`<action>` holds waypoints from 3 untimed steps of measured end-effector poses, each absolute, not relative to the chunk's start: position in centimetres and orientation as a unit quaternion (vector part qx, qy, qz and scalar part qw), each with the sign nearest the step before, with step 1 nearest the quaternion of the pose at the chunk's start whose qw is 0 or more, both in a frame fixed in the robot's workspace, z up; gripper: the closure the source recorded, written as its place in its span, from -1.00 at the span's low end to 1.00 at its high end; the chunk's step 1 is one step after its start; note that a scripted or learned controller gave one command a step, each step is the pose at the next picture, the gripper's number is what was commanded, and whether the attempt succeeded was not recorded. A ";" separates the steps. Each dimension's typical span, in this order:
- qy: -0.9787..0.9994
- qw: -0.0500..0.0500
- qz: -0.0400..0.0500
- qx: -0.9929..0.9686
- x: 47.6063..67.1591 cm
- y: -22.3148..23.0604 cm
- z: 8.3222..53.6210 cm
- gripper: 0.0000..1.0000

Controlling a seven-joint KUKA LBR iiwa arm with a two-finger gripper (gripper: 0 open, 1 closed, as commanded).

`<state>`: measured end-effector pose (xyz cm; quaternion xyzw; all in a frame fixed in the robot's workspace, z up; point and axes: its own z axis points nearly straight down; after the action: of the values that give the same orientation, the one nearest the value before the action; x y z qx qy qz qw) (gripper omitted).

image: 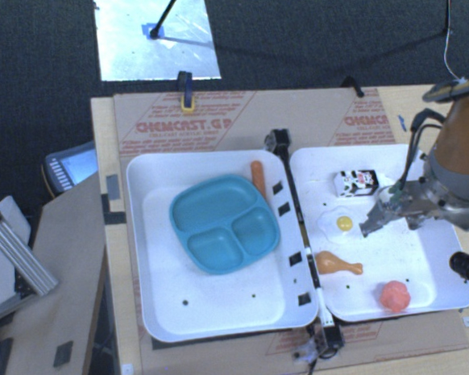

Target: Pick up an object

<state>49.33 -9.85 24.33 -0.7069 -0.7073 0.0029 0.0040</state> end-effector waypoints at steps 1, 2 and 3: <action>-0.708 0.000 0.000 -0.706 49.5 -9.8 24.9 -1.00; -0.708 0.001 0.001 -0.707 49.3 -9.2 20.5 -1.00; -0.707 0.002 0.001 -0.707 49.1 -8.2 15.6 -1.00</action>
<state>49.06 -8.22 15.60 -0.7068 -0.7074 0.0008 0.0021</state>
